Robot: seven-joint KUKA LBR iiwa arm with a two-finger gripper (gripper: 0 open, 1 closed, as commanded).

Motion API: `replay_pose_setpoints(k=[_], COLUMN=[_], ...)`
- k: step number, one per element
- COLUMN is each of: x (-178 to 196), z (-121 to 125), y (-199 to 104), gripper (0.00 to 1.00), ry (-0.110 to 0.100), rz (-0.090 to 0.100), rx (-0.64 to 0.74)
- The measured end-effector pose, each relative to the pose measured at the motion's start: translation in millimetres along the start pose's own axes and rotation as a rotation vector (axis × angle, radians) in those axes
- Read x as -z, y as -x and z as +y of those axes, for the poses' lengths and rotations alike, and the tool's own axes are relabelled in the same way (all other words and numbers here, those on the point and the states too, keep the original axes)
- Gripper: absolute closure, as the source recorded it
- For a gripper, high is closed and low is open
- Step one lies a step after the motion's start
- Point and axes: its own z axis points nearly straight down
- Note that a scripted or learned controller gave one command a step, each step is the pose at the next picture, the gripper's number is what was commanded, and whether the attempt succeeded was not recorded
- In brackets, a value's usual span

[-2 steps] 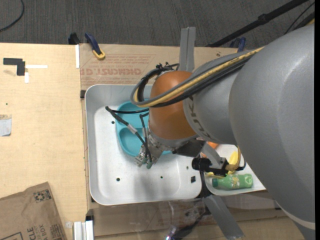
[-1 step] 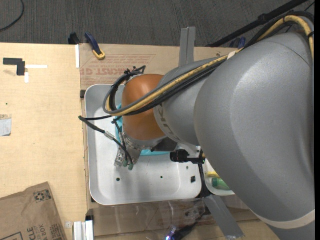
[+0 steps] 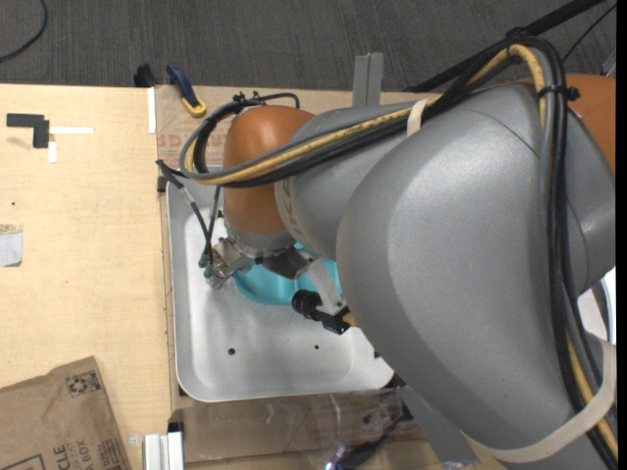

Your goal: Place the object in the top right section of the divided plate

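The big arm (image 3: 460, 262) leans over the white bin (image 3: 265, 360). The blue plate (image 3: 269, 284) lies right under the hand (image 3: 240, 255), poking out toward five o'clock. Whether it grips anything, I cannot tell.

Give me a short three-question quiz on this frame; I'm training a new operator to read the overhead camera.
1. True or false: the arm hides most of the turquoise plate.
2. The white bin lies directly next to which surface on its left in the camera view? A) wooden board B) blue carpet C) metal grate
3. What printed item lies at the lower left corner of the view?

Key:
1. True; a small turquoise patch shows below the orange band.
2. A, the wooden board.
3. A piece of brown cardboard with black lettering.
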Motion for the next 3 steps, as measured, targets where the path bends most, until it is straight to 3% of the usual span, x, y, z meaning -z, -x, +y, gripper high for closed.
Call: replay_pose_setpoints(k=[1, 3], x=[-0.2, 2.4], z=[-8.3, -1.4], y=[3.2, 25.2], gripper=[1.00, 1.00], ry=[-0.003, 0.008], rz=[0.007, 0.012], rx=[-0.063, -0.037])
